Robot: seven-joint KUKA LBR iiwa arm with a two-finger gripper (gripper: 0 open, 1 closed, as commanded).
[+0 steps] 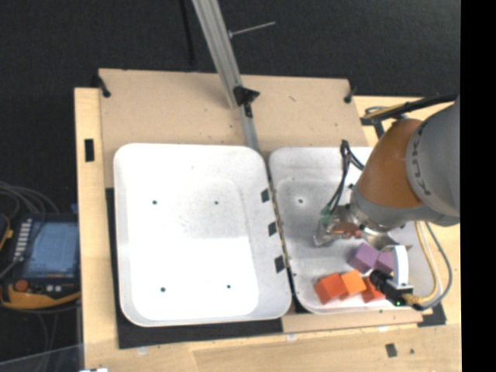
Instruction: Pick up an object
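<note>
My gripper hangs over the middle of the right bin, under the grey arm with its orange band. I cannot make out the state of its tips from here. A purple block lies just right of and below the gripper, partly under the wrist. Two orange blocks sit at the bin's near edge: a darker one and a lighter one beside it. A small red-orange piece lies to their right. Nothing shows between the gripper's tips.
The left bin sits beside the right one, with a row of dark clips along the shared wall. A slanted metal pole rises at the back. A pendant with a screen lies off the bench's left.
</note>
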